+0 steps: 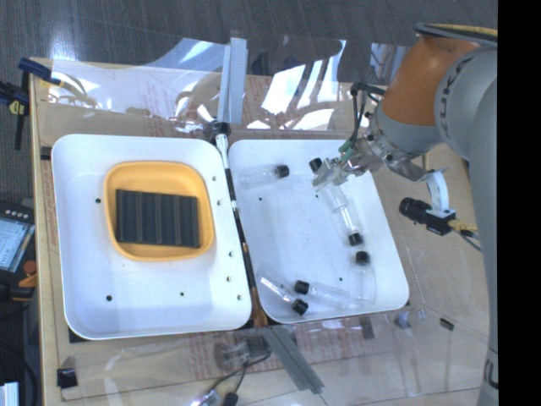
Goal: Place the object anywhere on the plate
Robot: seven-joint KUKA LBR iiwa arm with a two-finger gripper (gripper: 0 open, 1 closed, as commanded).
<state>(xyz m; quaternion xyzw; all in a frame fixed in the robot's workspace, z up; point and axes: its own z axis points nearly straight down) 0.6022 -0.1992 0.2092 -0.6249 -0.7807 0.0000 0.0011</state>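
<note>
Nearest the lens, along the front edge of the right bin (385, 252), lay a cluster of clear vials (317, 294) with black caps, three or so, lying on their sides and partly overlapping; the glass was hard to separate from the white floor. Another clear vial (346, 218) lay further back in the same bin, long axis running front to back, its black cap at the near end, with a loose-looking black cap (362, 258) just beyond it. A short vial (275, 172) lay near the bin's back left corner.

Left bin (76, 252) held the yellow plate (127, 180), a rounded rectangle with a dark ribbed insert at its centre. All vials were well apart from it, in the other bin.

Arm came in from the right, orange band up high, grey wrist angled down and leftward over the right bin's back right part. Gripper (328, 174) sat low over the bin floor, just behind the far end of the lone vial. Fingers too small and cluttered to read: could not tell whether open or closed, nor whether anything was between them.
</note>
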